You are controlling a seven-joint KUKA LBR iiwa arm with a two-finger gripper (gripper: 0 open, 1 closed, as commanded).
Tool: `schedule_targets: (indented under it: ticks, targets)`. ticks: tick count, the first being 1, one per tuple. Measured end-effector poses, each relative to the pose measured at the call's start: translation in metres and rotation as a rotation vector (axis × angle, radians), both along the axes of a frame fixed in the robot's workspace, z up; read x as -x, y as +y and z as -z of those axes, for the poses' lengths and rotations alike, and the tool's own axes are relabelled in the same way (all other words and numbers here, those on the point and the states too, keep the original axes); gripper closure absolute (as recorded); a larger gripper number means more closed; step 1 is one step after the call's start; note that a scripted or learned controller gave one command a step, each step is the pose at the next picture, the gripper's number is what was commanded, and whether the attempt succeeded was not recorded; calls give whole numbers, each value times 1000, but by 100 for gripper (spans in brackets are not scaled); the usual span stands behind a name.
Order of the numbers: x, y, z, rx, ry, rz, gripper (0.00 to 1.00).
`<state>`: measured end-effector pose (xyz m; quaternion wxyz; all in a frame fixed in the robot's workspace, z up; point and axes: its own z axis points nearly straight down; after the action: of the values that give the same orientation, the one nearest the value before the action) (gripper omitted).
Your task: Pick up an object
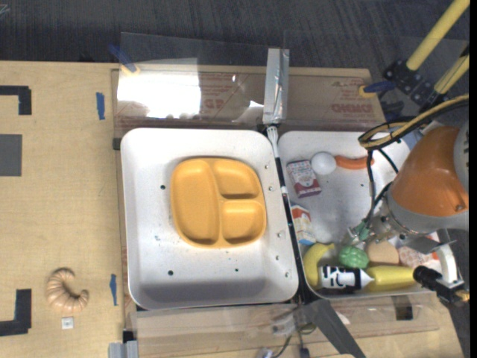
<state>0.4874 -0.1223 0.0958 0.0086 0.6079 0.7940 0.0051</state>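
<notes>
The right bin (339,200) holds several small objects. A yellow bottle with a black label (365,277) lies along its front wall, and a green rounded piece (353,258) sits just above it. A yellow banana-like piece (314,256) lies to their left. Farther back are a small red-and-white carton (304,178), a white ball (323,162) and an orange carrot-like piece (352,162). My gripper (364,233) hangs low in the bin just behind and right of the green piece, under the orange-banded wrist (432,177), which hides the objects beneath it.
The left bin (141,200) holds a yellow divided plate (218,201). A croissant-shaped toy (67,289) lies on the bench at the far left. A clear sheet and a metal post (275,84) stand behind the bins. Cables loop above the arm.
</notes>
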Motion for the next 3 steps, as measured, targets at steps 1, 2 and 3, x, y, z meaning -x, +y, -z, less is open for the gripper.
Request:
schedule_targets:
  ticks: [1, 2, 3]
  targets:
    - [-22, 44, -174, -2, 16, -19, 100]
    - [-52, 80, -230, -3, 21, 277, 100]
    - [-58, 81, -89, -3, 32, 136, 100]
